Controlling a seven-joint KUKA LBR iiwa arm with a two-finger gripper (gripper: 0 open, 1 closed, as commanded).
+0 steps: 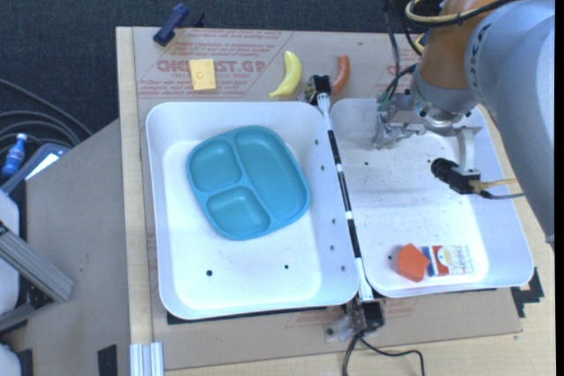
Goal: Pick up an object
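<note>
White bins, two, set side by side on the tabletop and joined along a hinged middle edge.

1. Left bin: holds one blue plate with three compartments, lying flat and slightly turned. It is broad and shallow, and judged a poor fit for a two-finger grasp.

2. Right bin: holds the likely targets at its near edge. An orange block lies touching a white packet printed in blue and orange. The far half of this bin is bare, apart from dark specks.

3. Gripper: low over the far-left corner of the right bin, near the middle edge and well apart from the block and packet. Whether it is wide or narrow cannot be told at this slant, and nothing is seen held. Judged to be positioned over bare floor, so a grasp here would likely come up empty.

4. Outside the bins, on the far strip of tabletop: a banana, an orange-red stick, a yellow square and a blue clip at the far-left corner.

5. Obstructions: none between the gripper and the block. The bin's near wall sits close to the block and packet, which may crowd an approach from that side.
</note>
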